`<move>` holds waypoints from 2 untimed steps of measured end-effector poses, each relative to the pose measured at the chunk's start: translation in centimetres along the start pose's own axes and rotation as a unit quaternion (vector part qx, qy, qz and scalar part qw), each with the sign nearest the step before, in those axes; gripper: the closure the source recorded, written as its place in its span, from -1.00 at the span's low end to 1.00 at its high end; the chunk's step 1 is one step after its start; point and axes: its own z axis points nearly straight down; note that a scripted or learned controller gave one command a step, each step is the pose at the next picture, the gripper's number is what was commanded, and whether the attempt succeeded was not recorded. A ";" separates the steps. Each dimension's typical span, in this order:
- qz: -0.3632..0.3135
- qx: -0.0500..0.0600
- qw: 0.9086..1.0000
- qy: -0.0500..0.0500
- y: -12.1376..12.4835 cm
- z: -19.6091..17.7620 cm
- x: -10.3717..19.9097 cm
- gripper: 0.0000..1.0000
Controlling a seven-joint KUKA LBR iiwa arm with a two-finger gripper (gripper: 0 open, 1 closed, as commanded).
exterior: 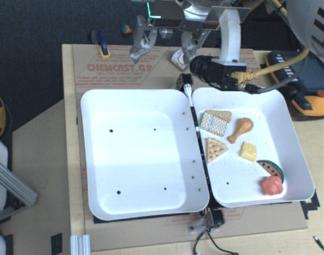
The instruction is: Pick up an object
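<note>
Both bins are white: the left bin (pixel 93 142) and the right bin (pixel 289 142). The cracker (pixel 214 122) is pale tan with a grid pattern, the drumstick (pixel 240 129) orange-brown, the cheese block (pixel 248 151) pale yellow, the watermelon slice (pixel 271 168) red with a green rind, and the round fruit (pixel 272 185) pink-red.

The pincer (pixel 164 42) is hanging open at twelve o'clock, above the surface (pixel 125 68); toy foods are lying in the right bin (pixel 289 126).
</note>
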 end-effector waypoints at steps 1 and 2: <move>-0.001 -0.002 1.000 0.001 0.0 -1.1 0.1 1.00; -0.001 -0.001 1.000 0.000 0.0 -1.0 0.1 -1.00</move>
